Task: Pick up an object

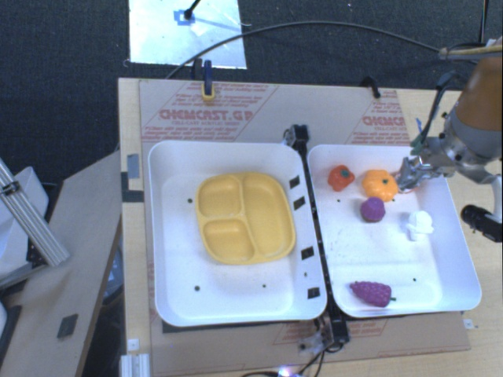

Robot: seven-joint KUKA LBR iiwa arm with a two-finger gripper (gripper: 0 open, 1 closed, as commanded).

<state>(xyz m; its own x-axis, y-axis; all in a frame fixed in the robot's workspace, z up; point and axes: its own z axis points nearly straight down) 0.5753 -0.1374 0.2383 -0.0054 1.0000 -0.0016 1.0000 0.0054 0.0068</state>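
In the right bin (464, 285) lie a red-orange toy pepper (340, 177), an orange pumpkin-like toy (379, 184), a purple ball (372, 209), a small white piece (420, 224) and a purple bunch of grapes (371, 292). My gripper (409, 176) comes in from the right and hangs low at the bin's upper right part, just right of the orange toy and close against it. Nothing shows between its fingers.
The left bin (177, 289) holds a yellow three-compartment plate (242, 216). Black clips run along the seam between the bins (308, 226). Cables cross the back of the bench. A blue clamp (207, 77) sits at the far edge.
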